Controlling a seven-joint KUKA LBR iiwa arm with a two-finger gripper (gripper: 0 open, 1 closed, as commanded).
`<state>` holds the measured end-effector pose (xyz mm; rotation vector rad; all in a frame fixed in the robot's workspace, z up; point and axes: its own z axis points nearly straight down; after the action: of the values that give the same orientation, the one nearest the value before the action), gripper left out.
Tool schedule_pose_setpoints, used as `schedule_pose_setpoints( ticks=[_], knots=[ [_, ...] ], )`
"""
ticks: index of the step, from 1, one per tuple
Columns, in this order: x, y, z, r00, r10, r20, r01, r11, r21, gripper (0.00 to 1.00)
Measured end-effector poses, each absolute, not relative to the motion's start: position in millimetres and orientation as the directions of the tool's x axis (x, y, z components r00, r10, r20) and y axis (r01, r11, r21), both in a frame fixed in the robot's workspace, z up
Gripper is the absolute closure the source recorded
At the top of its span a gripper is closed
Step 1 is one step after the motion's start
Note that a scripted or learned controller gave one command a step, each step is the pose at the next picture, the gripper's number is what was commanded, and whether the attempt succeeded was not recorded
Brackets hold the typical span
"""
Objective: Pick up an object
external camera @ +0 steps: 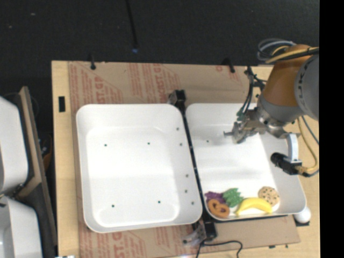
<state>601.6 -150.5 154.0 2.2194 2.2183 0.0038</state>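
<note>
Along the near edge of the right bin (226, 168) lie several toy foods: a purple grape bunch (213, 196), a brown doughnut (219, 208), a green leafy piece (233, 196), a yellow banana (253, 205) and a chocolate-chip cookie (269, 195). My gripper (241, 134) hangs over the far part of the right bin, well away from these items, with nothing visible between its fingers. The view is too small to show the finger gap.
The left bin (134, 165) sits beside the right bin on a cardboard sheet (123, 82). A black clip (177, 97) stands at the far junction of the bins. White containers (11, 144) stand at the left edge of the view.
</note>
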Motion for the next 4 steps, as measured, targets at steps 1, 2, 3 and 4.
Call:
schedule_pose_setpoints(
  ticks=[1, 2, 3, 4],
  knots=[
    [602.7, -151.3, 207.0, 0.0, 1.0, -0.001, 1.0, 0.0, 0.005, 1.0],
    [602.5, -106.7, 204.4, -0.003, 1.0, 0.0, 1.0, 0.003, 0.001, 1.0],
    [608.7, -49.6, 206.5, -0.004, 1.0, 0.001, 1.0, 0.004, 0.001, 1.0],
    [598.6, 7.9, 218.5, -0.004, 1.0, 0.001, 1.0, 0.004, 0.002, 1.0]
  ],
)
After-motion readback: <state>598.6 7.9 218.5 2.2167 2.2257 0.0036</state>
